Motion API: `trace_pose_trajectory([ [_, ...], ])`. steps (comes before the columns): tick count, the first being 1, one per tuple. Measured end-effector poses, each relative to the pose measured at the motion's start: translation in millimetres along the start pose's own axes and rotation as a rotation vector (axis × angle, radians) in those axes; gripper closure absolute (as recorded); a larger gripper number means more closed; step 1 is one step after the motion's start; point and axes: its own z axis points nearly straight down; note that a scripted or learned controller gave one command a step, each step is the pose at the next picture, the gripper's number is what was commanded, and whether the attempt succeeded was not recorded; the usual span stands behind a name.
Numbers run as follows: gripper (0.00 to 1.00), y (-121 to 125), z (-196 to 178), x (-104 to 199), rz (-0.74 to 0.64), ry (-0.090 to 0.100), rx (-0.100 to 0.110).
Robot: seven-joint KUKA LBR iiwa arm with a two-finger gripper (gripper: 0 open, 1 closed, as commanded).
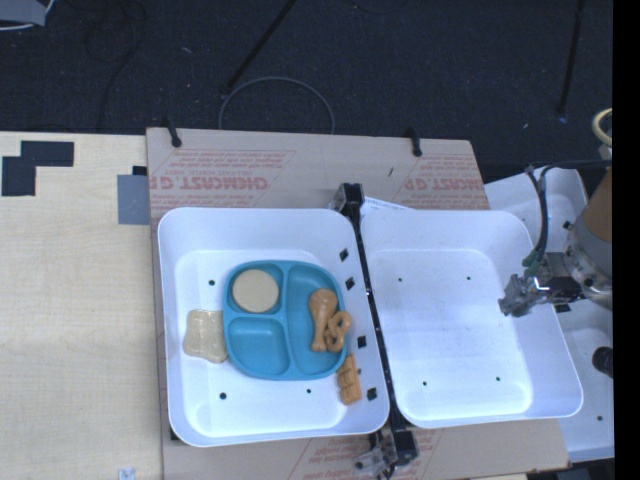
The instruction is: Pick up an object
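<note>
The left bin [190, 238] holds a blue divided plate [262, 351]. A round tan cookie [254, 290] lies in the plate's upper left section, and a tan pretzel-like piece [328, 319] lies in its right section. A pale bread slice [205, 335] rests on the bin floor just left of the plate. A small brown snack piece [348, 380] lies off the plate's lower right corner. My gripper [518, 298] hovers at the right edge of the right bin [450, 328], far from all the objects, with nothing seen in it.
A black divider clip [350, 200] marks where the two bins meet. Cardboard sheets [310, 173] lie under the bins. A wooden bench top [70, 308] extends to the left. Cables [545, 218] hang near the arm at the right.
</note>
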Motion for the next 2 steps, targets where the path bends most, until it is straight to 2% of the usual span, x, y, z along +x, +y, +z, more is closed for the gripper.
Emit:
trace_pose_trajectory([
  [2, 1.0, 30.4, -8.8, 114.2, -0.003, 0.002, 0.004],
])
